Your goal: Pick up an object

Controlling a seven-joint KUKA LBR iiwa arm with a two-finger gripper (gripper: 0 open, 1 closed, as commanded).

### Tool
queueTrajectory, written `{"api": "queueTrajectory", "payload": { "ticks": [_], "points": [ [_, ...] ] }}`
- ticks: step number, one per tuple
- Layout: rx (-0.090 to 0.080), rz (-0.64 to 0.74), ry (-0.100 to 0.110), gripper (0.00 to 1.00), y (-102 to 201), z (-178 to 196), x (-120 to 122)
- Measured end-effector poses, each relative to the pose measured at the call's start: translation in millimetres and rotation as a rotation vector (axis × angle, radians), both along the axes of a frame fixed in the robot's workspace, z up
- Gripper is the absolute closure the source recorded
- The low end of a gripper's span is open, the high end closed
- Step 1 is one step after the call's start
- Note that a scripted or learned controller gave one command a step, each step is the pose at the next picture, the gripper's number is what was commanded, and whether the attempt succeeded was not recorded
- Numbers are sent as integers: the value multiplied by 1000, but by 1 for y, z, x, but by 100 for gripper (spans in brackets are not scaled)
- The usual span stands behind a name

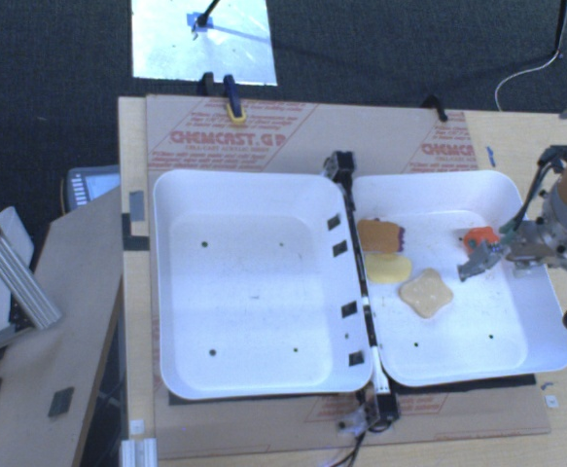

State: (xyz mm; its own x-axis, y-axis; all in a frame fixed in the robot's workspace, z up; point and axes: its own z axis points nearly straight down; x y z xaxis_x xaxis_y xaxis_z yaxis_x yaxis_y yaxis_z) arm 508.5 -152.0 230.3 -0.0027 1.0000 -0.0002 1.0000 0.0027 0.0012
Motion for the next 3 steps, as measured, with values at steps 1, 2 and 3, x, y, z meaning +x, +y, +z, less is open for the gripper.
{"api": "queueTrajectory", "payload": {
  "ticks": [1, 2, 3],
  "points": [
    [-10, -5, -19, 0, -58, 184, -6],
    [-4, 2, -7, 100, -55, 187, -5],
    [-1, 10, -11, 100, 20, 267, 19]
  ]
}}
